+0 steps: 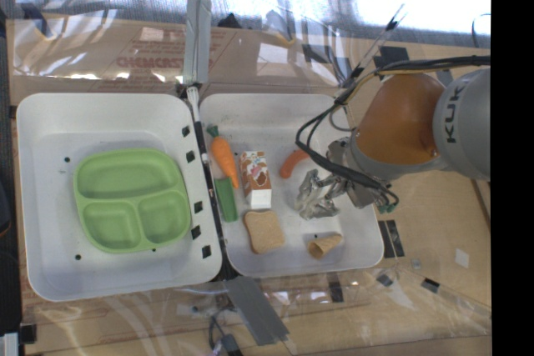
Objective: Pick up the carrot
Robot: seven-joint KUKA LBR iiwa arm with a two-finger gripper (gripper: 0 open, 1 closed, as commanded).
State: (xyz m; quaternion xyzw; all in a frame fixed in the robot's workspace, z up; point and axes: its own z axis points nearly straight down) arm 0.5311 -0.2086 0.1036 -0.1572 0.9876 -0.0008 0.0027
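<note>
While my gripper hangs low in the right bin, the carrot lies well apart at that bin's left wall, untouched.

Left of the carrot, past the divider, the left bin holds a glossy green sectioned plate. The carrot is orange and tapered with a green top, and a green stick-shaped piece lies just below it. Right of the carrot stands a small printed carton, with a tan bread slice beneath. Further right lie a curved orange sausage-like piece and a tan cone. My metal fingers grasp nothing, though how far apart they stand I cannot tell. Brown bench surrounds both bins.
</note>
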